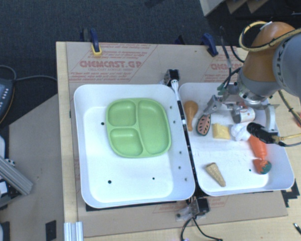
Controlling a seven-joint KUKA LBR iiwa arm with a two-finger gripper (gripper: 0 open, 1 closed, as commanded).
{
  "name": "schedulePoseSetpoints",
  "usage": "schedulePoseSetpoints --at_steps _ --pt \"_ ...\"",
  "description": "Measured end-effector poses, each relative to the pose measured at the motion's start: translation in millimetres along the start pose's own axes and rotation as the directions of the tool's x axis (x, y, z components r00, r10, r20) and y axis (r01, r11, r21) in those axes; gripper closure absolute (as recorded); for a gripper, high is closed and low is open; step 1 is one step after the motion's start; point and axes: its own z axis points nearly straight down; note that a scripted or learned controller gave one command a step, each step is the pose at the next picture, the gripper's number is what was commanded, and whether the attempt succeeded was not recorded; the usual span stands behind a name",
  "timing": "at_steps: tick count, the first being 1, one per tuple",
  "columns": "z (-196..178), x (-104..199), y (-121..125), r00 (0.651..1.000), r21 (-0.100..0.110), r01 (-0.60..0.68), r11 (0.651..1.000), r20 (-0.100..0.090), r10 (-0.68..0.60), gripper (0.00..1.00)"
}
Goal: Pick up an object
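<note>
The right bin (pixel 241 185) holds several toy foods. A tan bread-like piece (pixel 190 112) lies by its left wall, with a watermelon slice (pixel 204 125) beside it. Further right are a yellow cheese block (pixel 220 131) and a crumpled white piece (pixel 239 131). An orange carrot (pixel 258 148) with a green end lies at the right, and an ice cream cone (pixel 215 174) near the front. My gripper (pixel 223 110) hangs over the back of this bin, just above the cheese block. It is open, with only bin floor showing between its fingers.
The left bin (pixel 90 179) carries a green divided plate (pixel 138 127). A raised rim (pixel 183 129) separates the two bins. Cables and a black connector (pixel 258 132) trail from the wrist over the right bin's right side. Blue clamps sit at the bench's back edge.
</note>
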Motion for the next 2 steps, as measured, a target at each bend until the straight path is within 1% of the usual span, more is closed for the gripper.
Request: schedulePoseSetpoints --at_steps 1,2 --pt "32 1 0 1.0 -0.002 0.0 1.0 0.0 0.0 0.0" --pt "20 1 1 1.0 -0.006 -0.001 1.0 0.001 0.001 1.0"
